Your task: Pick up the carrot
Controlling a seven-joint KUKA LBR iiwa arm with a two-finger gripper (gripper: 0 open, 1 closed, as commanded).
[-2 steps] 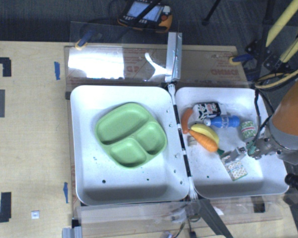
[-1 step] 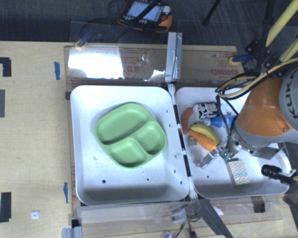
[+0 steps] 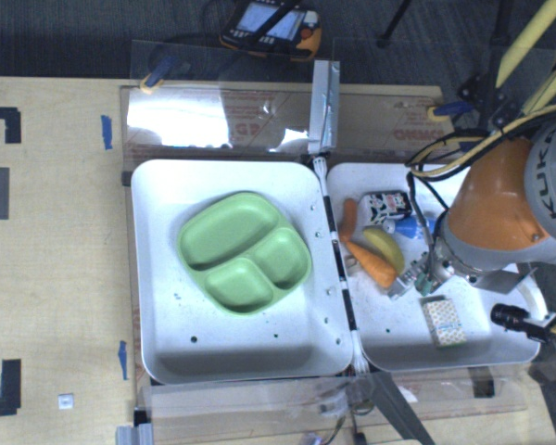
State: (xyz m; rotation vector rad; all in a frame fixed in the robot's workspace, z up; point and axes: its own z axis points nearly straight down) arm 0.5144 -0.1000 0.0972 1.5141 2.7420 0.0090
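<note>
At the left of the frame I see the pale wooden bench (image 3: 56, 248) with black corner marks and blue tape. The left bin (image 3: 157, 202) holds a green tray (image 3: 244, 251). In the right bin (image 3: 482, 341) the carrot (image 3: 372, 262) lies near the left wall, touching a banana (image 3: 385, 245). The gripper (image 3: 417, 281) is just right of the carrot; I cannot tell how wide it stands. Dark carpet (image 3: 74, 17) runs along the top.
</note>
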